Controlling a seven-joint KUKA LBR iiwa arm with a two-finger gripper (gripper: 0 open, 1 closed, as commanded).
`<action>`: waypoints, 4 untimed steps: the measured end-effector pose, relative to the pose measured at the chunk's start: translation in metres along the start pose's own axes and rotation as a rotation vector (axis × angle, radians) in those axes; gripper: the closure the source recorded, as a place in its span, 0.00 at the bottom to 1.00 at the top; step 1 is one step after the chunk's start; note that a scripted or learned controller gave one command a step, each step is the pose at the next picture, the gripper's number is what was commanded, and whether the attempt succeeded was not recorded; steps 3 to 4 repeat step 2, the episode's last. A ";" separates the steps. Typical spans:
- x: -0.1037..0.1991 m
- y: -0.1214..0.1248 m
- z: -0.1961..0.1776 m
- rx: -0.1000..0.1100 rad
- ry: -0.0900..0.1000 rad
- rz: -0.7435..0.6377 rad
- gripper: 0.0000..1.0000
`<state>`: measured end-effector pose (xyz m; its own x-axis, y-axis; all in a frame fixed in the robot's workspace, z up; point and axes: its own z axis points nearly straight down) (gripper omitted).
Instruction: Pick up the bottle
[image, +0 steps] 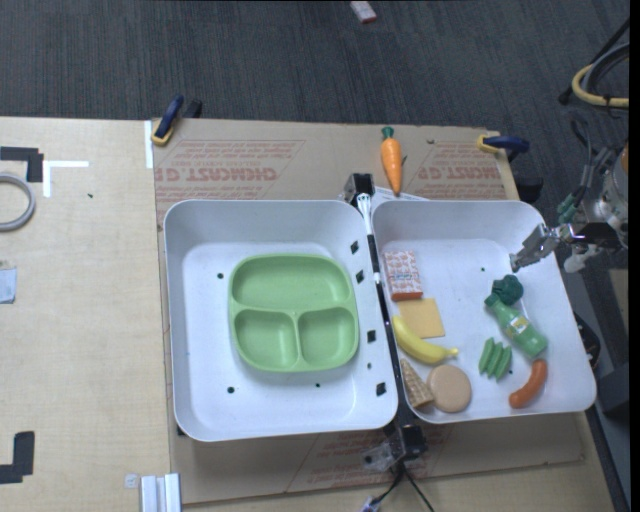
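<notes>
Bottle (520, 327) lies flat in the right bin (470, 225), toward its three o'clock side.
The gripper (530, 250) hovers at the bottle's twelve o'clock, apart from it; I cannot tell how its jaws stand. Green beans (494, 357) lie just beside the bottle at seven o'clock.

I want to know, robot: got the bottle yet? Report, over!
Gripper above right bin's far-right rim, holding nothing. Green bottle lying free. Broccoli touching its top.

Two bins (190, 300), one bottle (518, 325)
</notes>
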<state>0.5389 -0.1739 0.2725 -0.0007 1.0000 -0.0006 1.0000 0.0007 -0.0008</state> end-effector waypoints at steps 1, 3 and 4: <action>-0.016 -0.008 0.180 -0.001 0.000 0.096 0.00; -0.016 -0.008 0.171 -0.001 -0.001 0.099 1.00; -0.016 -0.008 0.171 -0.001 -0.001 0.099 1.00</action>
